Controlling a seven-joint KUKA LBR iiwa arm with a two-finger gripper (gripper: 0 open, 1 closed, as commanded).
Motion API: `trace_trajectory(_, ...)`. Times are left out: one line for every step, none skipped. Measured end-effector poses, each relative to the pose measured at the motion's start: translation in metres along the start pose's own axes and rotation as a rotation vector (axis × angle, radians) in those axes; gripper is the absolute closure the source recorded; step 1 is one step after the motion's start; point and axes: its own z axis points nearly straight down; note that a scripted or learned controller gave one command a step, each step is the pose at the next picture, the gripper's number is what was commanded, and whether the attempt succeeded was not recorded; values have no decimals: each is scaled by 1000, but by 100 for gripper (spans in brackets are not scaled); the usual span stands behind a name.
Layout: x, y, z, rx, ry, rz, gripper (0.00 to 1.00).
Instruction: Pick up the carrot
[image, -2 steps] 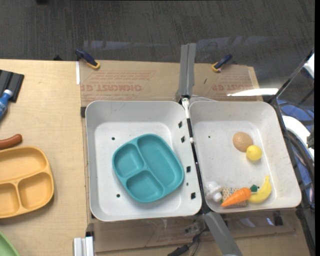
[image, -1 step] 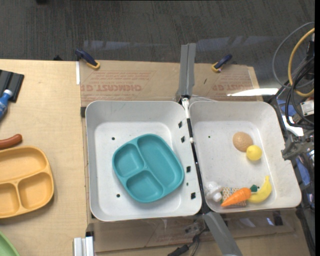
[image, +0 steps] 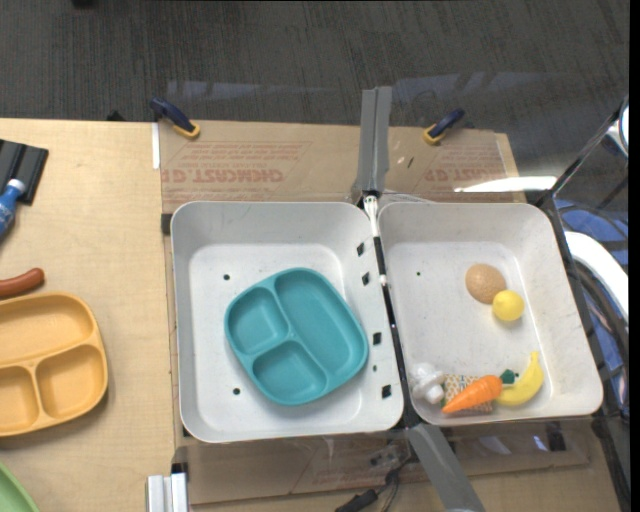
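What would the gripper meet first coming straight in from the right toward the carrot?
Probably the banana, just right of the carrot; if low, the bin wall first. Height unclear.

matt white plastic bins (image: 290, 225), glossy teal plastic tray (image: 295, 335), smooth orange carrot (image: 472, 394), brown cardboard (image: 260, 160), pale wood bench (image: 80, 200)

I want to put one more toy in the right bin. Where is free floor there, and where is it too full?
Free: the right bin's far-left floor, from its far wall down to the egg and lemon. Crowded: the near edge, where carrot, banana and a small white item sit packed together.
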Motion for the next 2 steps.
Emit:
trace_trajectory(-16, 2, 14, -2, -1, -32, 100)
trace_trajectory(-45, 4, 1, 0, -1, -57, 100)
